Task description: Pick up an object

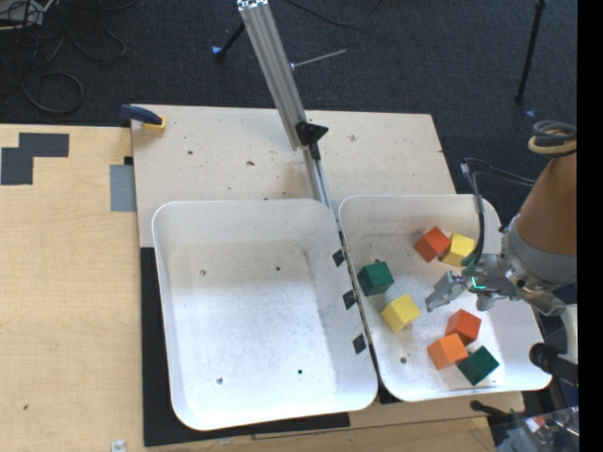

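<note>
Several small cubes lie in the right bin (386, 217). An orange cube (433, 244) and a yellow cube (461, 249) touch at the back. Near the divider sit a green cube (376, 277) and a second yellow cube (400, 312). At the front right cluster a red cube (464, 326), an orange cube (448, 350) and a dark green cube (479, 365). My gripper (455, 286) hangs over the bin's middle right, between the back pair and the red cube. It is open with nothing between its fingers.
The left bin (188, 217) stands beside the right one, with black clips along the shared wall. A slanted aluminium bar (278, 73) rises from behind the bins. A blue and yellow clamp (143, 116) lies at the board's far left corner.
</note>
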You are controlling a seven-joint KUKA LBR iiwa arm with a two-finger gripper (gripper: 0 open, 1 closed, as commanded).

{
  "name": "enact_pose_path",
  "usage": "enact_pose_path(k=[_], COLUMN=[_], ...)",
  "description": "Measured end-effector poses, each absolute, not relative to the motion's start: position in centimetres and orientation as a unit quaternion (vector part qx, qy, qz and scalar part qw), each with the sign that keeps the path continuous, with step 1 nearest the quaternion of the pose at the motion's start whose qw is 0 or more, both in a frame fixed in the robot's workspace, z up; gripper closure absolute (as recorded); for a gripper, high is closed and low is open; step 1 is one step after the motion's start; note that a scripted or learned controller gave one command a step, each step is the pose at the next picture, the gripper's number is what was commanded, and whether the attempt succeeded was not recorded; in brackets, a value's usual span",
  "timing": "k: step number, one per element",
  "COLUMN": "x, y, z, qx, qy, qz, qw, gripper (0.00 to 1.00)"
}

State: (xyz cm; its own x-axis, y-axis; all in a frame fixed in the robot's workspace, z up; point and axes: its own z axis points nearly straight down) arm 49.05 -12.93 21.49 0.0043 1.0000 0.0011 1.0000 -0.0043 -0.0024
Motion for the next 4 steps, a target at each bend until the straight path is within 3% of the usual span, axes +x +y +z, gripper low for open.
enact_pose_path(k=[2,3,4], x=[49.3,49.3,49.3], y=[-11.2,-11.2,-11.3], z=[11.8,9.2,10.2], qx=[-0.709,-0.710,-0.713], qy=[-0.705,-0.704,-0.701], qz=[0.0020,0.0003,0.0001], qw=[0.004,0.002,0.003], gripper=[0.00,0.00,1.00])
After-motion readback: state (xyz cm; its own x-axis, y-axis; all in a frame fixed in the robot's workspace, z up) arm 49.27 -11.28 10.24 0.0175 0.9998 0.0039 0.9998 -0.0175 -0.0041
